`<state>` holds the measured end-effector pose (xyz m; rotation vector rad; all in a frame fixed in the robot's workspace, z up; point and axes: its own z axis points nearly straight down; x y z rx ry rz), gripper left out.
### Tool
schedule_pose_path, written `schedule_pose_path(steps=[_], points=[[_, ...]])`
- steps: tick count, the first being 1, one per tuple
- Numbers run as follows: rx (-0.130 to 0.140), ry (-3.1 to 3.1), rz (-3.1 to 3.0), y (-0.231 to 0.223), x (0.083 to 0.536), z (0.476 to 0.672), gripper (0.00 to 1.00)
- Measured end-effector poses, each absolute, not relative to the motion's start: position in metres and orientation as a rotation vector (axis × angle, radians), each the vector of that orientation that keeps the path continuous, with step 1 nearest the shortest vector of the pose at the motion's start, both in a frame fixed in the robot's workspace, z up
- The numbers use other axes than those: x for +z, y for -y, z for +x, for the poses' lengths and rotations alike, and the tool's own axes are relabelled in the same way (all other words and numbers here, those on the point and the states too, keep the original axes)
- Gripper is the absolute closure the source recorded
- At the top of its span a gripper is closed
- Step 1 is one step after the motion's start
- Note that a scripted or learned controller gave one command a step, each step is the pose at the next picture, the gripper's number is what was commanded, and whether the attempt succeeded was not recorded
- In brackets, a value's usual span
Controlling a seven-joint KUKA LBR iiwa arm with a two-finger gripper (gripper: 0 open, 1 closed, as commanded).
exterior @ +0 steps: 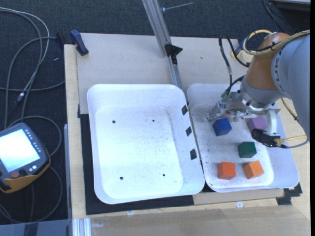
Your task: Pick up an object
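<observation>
Gripper low over blue cube, right bin.

I've got the gripper [224, 113] down in right bin [283, 178], centre-right of frame, blue cube [222, 127] just below it, prob. touching. Can't tell if it grips anything. Purple block [257, 123], green cube [247, 149] and both orange cubes [226, 170] sit apart, so approach looks uncrowded.
</observation>
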<state>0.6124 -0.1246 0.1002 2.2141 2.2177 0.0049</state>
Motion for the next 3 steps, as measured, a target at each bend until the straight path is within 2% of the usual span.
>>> schedule_pose_path(steps=[1,2,3], points=[[-0.001,-2.228,2.222,0.088,0.099,0.582,0.00],[-0.003,-2.222,2.226,0.105,0.100,0.565,0.00],[0.000,-2.224,2.223,0.103,0.110,0.567,1.00]])
